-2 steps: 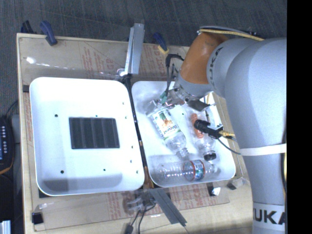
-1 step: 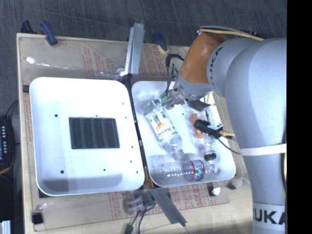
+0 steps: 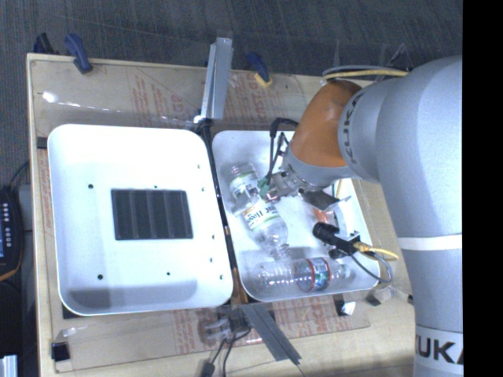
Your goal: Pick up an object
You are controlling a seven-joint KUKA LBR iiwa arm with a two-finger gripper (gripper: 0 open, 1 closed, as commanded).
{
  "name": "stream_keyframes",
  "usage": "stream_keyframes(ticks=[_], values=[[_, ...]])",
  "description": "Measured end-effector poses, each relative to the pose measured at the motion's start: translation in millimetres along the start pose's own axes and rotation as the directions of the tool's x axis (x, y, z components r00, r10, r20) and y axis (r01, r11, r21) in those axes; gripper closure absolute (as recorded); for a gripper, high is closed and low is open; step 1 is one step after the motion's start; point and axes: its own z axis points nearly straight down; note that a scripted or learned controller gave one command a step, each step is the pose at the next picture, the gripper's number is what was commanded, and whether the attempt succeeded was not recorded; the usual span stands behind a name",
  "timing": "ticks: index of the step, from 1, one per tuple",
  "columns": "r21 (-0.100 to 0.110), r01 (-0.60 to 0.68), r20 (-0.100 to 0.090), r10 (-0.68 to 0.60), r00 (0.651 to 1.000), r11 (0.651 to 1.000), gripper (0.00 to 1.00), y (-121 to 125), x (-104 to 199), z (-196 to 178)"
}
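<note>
The right bin (image 3: pixel 228 144) holds three clear plastic bottles. One with a green label (image 3: pixel 242 181) lies near the bin's left wall. A second with a white label (image 3: pixel 263 222) lies just in front of it. A third with a red and blue label (image 3: pixel 302 273) lies along the front wall. My gripper (image 3: pixel 272 190) hangs low over the bin, between the green-label bottle and the white-label bottle, close to both. The wrist hides its tips, and I see nothing held in it.
The left bin (image 3: pixel 78 155) has a dark ribbed rectangular panel (image 3: pixel 152 214) on its floor. A metal post (image 3: pixel 216 77) stands at the back between the bins. Blue clamps (image 3: pixel 77 52) grip the board's far edge. The arm's bulk covers the bench's right side.
</note>
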Motion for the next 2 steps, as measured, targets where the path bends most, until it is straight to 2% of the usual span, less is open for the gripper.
stream_keyframes(ticks=[1,2], values=[[-0.002,0.002,0.001,-0.002,1.0,1.0,1.0,1.0,-0.7,-11.5],[-0.003,0.086,0.002,-0.086,0.996,0.996,1.0,77.2,47.2,-101.4]])
